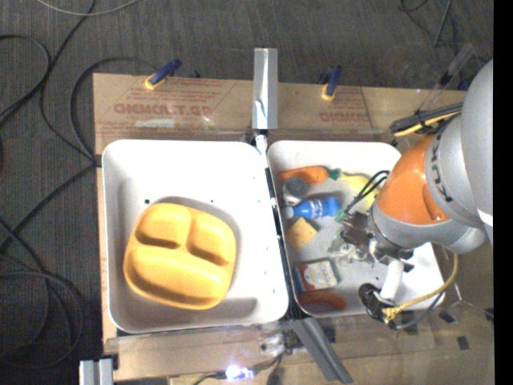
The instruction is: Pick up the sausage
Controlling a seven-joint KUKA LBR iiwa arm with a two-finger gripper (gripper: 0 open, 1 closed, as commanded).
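The arm's wrist housing (417, 207), grey with an orange band, is the item nearest the camera; it sits high over the right bin (280, 155) and hides much of that bin's right half. I read the end effector (353, 243) as the dark hardware below and left of the band, pointing down into the bin. I cannot tell how it is set, because the wrist body and cabling cover it.

The sausage (323, 301), a reddish-brown elongated item, lies at the near edge of the right bin, beside the front wall. It is near the end effector but apart from it, nothing holds it, and it is not yet picked up.

I judge that the arm is staged over the clutter for a downward approach. The sausage's position against the wall leaves little room on that side.

Surrounding items in the right bin:
- a small red-and-white packet (319, 274), just behind the sausage and likely the main obstruction;
- a blue bottle (314, 208) lying on its side;
- an orange carrot-shaped item (306, 174) at the far end;
- a tan block (302, 233) beside the divider.

The left bin (120, 159) holds a yellow compartment tray (183, 253), well apart from the work area. Both bins rest on the surface (184, 103).
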